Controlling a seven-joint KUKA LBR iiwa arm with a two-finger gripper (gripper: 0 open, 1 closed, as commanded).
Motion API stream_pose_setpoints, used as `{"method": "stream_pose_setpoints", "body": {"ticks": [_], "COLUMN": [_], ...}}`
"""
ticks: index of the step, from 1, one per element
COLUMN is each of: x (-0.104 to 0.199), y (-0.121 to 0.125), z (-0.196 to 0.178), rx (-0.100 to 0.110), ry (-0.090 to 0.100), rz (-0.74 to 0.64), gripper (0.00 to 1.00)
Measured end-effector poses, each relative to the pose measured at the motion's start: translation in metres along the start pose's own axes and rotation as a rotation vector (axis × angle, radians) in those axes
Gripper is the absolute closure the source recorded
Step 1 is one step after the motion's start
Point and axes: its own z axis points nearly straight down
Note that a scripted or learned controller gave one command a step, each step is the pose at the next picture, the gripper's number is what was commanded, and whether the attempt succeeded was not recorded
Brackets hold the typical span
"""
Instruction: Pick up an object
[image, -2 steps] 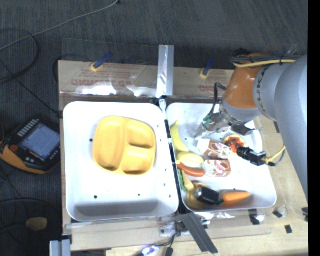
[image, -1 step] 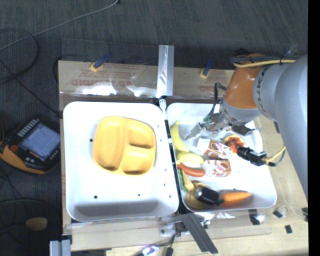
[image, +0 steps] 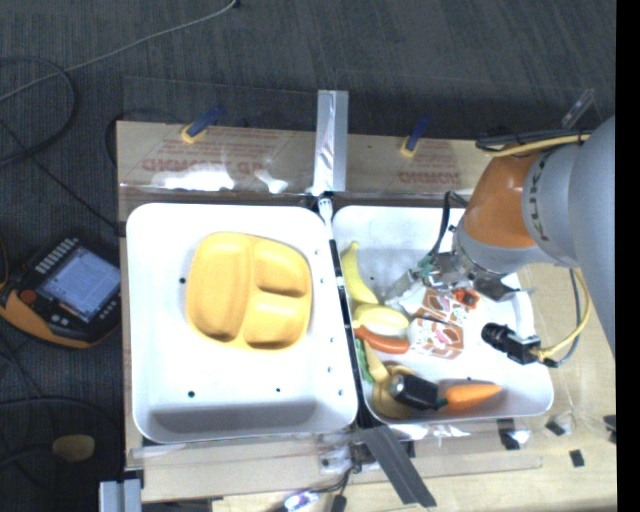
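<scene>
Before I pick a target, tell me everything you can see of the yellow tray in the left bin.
The yellow tray looks like smooth moulded plastic, rounded at the corners, divided into one long compartment and two smaller ones. It lies roughly in the middle of the left bin, turned slightly askew to the bin's walls. It rests on the bin floor, with nothing else touching it.

— Where is the arm?
— A grey arm (image: 585, 200) enters from the right, its orange band (image: 497, 210) above the wrist, angled down and leftward.
— And the gripper?
— The gripper (image: 428, 272) sits low (its tip too blurred to read).
</scene>
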Motion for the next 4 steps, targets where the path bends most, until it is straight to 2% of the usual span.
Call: {"method": "stream_pose_setpoints", "body": {"ticks": [1, 2, 3, 4], "x": [0.001, -0.025, 0.024, 0.024], "y": [0.001, -0.013, 0.059, 0.057], "z": [-0.009, -0.001, -0.001, 0.002], "rx": [-0.002, -0.001, -0.003, 0.002], "ry": [0.002, 0.001, -0.002, -0.002], "rz": [0.0, -0.069, -0.16, -0.159], "gripper": [1.0, 1.0, 1.0, 0.0]}}
